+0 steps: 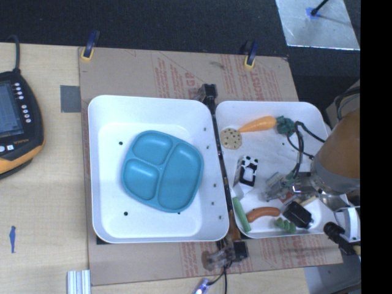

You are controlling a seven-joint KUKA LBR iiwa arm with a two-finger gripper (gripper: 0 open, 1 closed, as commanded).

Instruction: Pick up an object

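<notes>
The gripper [277, 187] hangs low over the right bin [275, 149], on the end of the grey arm that reaches in from the right. From this angle it cannot be told whether the gripper is open or closed, and nothing is seen held in it.

Every place below is given from the gripper.

- An orange-red sausage toy [263, 213] lies just below its tip on the bin floor, near but apart from it. This is the closest loose thing.
- A small green piece [283, 225] lies just past the sausage toy, lower and slightly to the right.
- A long green pod [240, 214] rests below and to the left, against the bin's left wall.
- A black-and-white toy [247, 171] sits just to the left and a little higher, apart from the tip.
- A round speckled cookie [231, 138] lies further up and to the left, near the bin's upper left corner.
- A toy carrot [257, 125] lies above the gripper, its green top pointing right.

Well to the left is the left bin [110, 146], which holds a blue divided plate [162, 171] lying flat near its middle. Both bins stand on a cardboard sheet [153, 72] on the desk [49, 195]. Far to the left, a handheld control pendant [15, 124] rests on the desk's edge.
</notes>
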